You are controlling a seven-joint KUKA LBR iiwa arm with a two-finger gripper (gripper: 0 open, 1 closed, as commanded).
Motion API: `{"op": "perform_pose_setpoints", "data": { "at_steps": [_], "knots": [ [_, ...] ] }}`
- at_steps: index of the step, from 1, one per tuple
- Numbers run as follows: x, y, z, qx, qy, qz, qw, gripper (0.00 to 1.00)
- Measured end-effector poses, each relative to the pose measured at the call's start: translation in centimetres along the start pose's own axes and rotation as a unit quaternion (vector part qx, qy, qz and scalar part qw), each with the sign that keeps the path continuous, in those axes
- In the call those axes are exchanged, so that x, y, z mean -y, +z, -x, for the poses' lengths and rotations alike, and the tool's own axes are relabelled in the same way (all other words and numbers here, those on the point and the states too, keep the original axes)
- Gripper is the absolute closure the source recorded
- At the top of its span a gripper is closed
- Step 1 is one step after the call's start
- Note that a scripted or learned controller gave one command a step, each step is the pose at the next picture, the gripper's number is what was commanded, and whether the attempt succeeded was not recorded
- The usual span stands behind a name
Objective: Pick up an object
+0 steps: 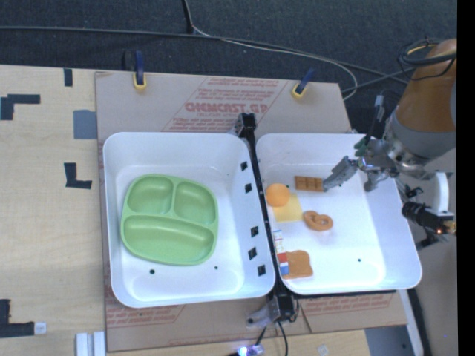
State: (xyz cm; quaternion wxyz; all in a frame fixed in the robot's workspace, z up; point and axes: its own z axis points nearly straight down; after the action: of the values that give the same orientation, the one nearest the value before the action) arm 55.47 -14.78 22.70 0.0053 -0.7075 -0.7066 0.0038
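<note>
The right bin (386,269) holds several small food items. A brown wafer bar (309,183) lies near its middle, with an orange ball (277,194) and a yellow block (289,209) to its left. A pretzel (318,221) sits below the bar, and a toast slice (298,265) lies near the front left corner. My gripper (350,179) hovers over the bin's upper right part, just right of the wafer bar. Its fingers are spread open with nothing between them.
The left bin (119,154) holds a green divided plate (170,219). A black divider (256,199) runs between the bins. A small red and white item (281,249) lies against the right bin's left wall. Two clamps (139,73) hold the cardboard at the back.
</note>
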Motion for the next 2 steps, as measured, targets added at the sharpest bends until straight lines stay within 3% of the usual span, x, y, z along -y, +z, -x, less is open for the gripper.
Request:
{"op": "perform_pose_setpoints", "data": {
  "at_steps": [1,2],
  "knots": [
    [-0.2,-0.6,0.0,0.001,-0.001,0.006,1.0000,0.00],
    [-0.8,4.9,0.8,0.001,-0.001,0.003,1.0000,0.00]
  ]
}}
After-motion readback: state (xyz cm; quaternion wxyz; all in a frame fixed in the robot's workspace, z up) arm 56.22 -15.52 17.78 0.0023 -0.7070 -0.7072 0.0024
